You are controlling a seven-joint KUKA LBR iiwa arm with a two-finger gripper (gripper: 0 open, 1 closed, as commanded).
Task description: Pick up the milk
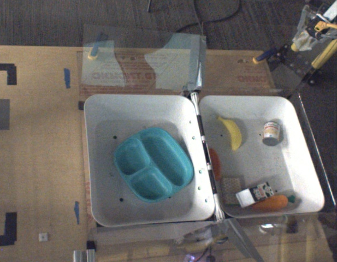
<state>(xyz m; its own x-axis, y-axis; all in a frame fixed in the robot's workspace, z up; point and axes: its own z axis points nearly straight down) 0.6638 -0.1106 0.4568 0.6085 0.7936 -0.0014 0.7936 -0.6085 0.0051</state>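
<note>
The milk [255,194] is a small carton lying on its side at the near edge of the right bin [305,146], touching the carrot [272,202] that lies just beside it on the near side. A brownish sponge-like pad [229,186] sits at its left end. Its long axis runs roughly left to right, tilted slightly, with the plain white end pointing left and the printed end toward the right.

As a judgement, the carton looks light and fairly stiff, though thin walls could dent under a hard squeeze, and the smooth coating may slip. The best hold seems to be across the short width near the middle, fingers closing from far and near sides; the carrot crowds the near side, so clearance is tight there.

A banana [232,132] and 1 small can [271,132] lie farther back. The left bin [102,201] holds a teal divided plate [153,163]. Whether the tool is open or closed cannot be told.
</note>
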